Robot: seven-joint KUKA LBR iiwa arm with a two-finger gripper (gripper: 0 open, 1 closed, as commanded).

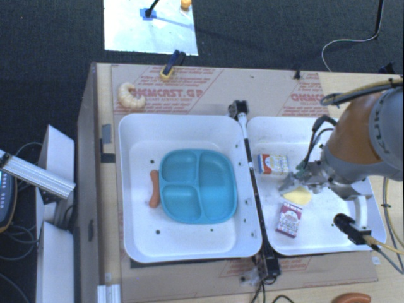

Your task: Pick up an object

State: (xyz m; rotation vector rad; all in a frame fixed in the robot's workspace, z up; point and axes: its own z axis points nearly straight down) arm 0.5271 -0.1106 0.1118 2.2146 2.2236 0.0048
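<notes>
Camera view: red box [289,219] lengthwise near-vertical, slightly tilted.

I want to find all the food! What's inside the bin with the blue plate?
The left bin holds the blue divided plate, with an orange sausage-shaped piece lying beside its left edge. The plate's compartments look bare. Anything underneath the plate is covered.

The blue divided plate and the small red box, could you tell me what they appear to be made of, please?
Blue divided plate: likely moulded plastic, smooth, one even colour, rounded compartment ridges. Small red box: probably printed cardboard, flat faces, sharp edges, red and white print.
</notes>
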